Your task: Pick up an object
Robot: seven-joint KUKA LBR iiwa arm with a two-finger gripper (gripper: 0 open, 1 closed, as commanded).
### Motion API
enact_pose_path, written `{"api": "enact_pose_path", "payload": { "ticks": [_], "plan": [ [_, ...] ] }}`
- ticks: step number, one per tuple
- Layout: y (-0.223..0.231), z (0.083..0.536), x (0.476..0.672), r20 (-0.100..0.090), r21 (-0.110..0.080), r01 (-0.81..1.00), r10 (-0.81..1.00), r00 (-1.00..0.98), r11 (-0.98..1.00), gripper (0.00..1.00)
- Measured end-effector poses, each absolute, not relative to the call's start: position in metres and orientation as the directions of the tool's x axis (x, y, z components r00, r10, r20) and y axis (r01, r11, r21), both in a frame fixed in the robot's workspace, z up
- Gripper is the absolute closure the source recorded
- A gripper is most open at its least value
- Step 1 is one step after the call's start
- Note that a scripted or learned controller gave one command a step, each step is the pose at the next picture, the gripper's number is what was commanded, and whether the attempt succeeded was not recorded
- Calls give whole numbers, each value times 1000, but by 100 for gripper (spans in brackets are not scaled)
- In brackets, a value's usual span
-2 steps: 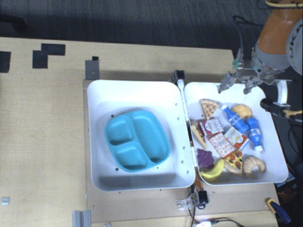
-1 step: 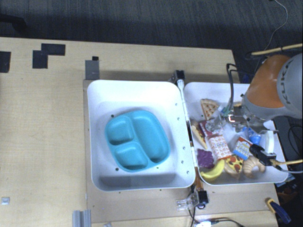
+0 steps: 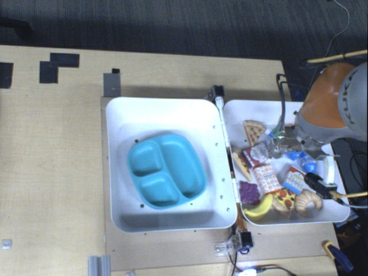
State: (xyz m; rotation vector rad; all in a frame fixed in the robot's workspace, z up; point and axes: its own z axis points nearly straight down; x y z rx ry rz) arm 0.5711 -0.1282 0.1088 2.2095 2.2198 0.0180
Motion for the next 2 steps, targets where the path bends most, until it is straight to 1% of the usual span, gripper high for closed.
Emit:
{"api": "enact_pose_path", "payload": {
  "ticks": [1,2],
  "plan": [
    [-190,162,645,-2,7,1000,1000,-6,6,100],
    [-190,161,645,-1,5,1000,1000,-6,6,0]
  ]
}}
